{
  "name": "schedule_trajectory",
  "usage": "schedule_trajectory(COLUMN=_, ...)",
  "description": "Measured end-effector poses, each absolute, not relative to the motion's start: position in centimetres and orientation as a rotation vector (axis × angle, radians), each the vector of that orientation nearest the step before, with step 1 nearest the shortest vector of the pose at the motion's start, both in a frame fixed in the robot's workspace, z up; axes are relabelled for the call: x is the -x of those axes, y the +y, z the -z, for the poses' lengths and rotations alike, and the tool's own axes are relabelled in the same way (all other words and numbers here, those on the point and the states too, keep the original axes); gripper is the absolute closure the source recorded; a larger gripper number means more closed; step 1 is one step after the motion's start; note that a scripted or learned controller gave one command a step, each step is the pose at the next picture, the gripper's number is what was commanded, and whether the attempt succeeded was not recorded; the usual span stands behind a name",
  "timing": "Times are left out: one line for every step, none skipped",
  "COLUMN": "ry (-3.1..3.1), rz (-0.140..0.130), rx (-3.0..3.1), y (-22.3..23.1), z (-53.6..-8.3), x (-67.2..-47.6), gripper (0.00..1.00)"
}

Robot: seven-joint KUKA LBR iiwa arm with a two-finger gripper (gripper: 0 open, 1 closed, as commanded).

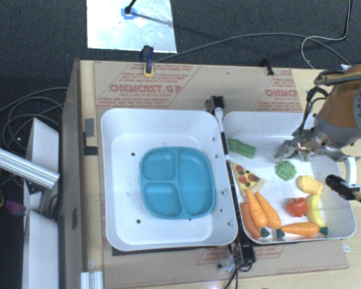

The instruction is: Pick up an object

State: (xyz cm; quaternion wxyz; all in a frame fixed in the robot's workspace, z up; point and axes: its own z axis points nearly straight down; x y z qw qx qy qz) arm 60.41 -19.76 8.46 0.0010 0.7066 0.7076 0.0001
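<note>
1. Over the right bin (349, 224), the tool (287, 151) hangs low just above the green broccoli (286, 170), with the grey arm (343, 116) reaching in from the right.
2. Whether the tool is released or clenched, I cannot tell; nothing is visibly caught in it.
3. Nearest candidate for the pick is the broccoli, lying near the middle of the right bin, apart from the green block (240, 147) and the pizza slice (247, 178).
4. Other toys crowd the lower part: carrots (260, 212), a tomato (296, 206), corn (310, 185) and a banana (316, 212).
5. To do the step well, I judge the tool should centre over the broccoli, come straight down and close only once it straddles the piece.
6. Risk: the rounded shape may squirt sideways toward the corn if the approach is off-centre.
7. Beside it, the left bin (117, 161) holds a blue divided plate (177, 182).
</note>
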Motion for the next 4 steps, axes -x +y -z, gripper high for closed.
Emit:
schedule_trajectory(ry=2.222, rz=-0.001, rx=-2.219, y=-18.5, z=-8.5, x=-58.5, gripper=0.0)
schedule_trajectory(ry=2.224, rz=-0.002, rx=-2.213, y=-20.6, z=-8.5, x=-65.3, gripper=0.0)
schedule_trajectory(ry=2.222, rz=-0.001, rx=-2.217, y=-20.1, z=-8.5, x=-63.3, gripper=0.0)
schedule_trajectory(ry=2.222, rz=-0.003, rx=-2.212, y=-20.2, z=-9.6, x=-63.4, gripper=1.0)
